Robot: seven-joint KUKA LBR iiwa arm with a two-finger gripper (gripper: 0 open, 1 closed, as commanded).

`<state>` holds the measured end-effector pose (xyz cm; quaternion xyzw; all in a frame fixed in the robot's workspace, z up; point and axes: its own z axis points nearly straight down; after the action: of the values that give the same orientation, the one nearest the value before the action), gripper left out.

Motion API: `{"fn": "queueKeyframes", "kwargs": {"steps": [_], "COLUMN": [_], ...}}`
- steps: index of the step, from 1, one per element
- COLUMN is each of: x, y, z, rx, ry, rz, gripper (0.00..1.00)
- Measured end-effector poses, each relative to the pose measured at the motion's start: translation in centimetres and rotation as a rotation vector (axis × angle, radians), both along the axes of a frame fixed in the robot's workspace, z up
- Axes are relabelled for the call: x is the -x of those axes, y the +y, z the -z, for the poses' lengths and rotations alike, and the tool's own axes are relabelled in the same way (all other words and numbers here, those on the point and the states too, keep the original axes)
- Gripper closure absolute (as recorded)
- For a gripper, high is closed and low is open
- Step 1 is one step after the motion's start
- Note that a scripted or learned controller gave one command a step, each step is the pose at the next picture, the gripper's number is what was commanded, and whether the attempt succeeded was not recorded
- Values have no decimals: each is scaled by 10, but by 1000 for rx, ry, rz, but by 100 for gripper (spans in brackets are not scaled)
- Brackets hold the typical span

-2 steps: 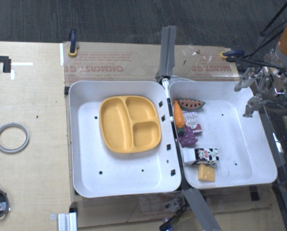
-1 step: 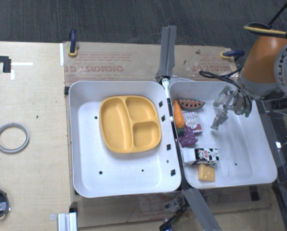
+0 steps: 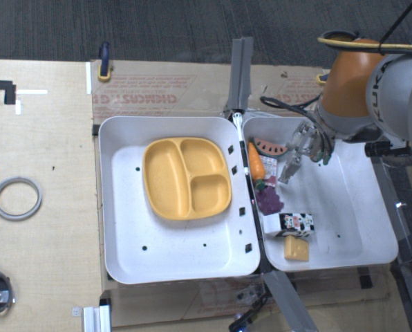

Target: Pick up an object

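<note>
While the arm (image 3: 372,88) reaches in from three o'clock, the nearest things on the counter (image 3: 40,254) lie at the close edge of the right bin (image 3: 351,234): a yellow cheese wedge (image 3: 296,249) at six o'clock of that bin's cluster, with a black-and-white carton (image 3: 296,223) just beyond it. Farther on sit purple grapes (image 3: 269,200), then an orange carrot (image 3: 256,162) against the bin's nine o'clock wall and a watermelon slice (image 3: 269,146) at twelve o'clock of the cluster. The claw (image 3: 289,170) hangs just right of the carrot, its fingers a little apart with nothing between them. At nine o'clock, the left bin (image 3: 123,241) holds a yellow divided plate (image 3: 187,178).
</note>
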<state>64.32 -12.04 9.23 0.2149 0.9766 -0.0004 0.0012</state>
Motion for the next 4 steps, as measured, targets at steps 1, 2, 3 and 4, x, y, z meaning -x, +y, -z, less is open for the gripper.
{"fn": "queueKeyframes", "kwargs": {"steps": [1,2,3,4], "x": [-9,-9,-11,-10], "y": [8,6,14,17], "z": [0,0,1,1], "rx": [1,0,11,17], "ry": [-1,0,22,24], "rz": [482,846,1304,1366], "gripper": [0,0,0,0]}}
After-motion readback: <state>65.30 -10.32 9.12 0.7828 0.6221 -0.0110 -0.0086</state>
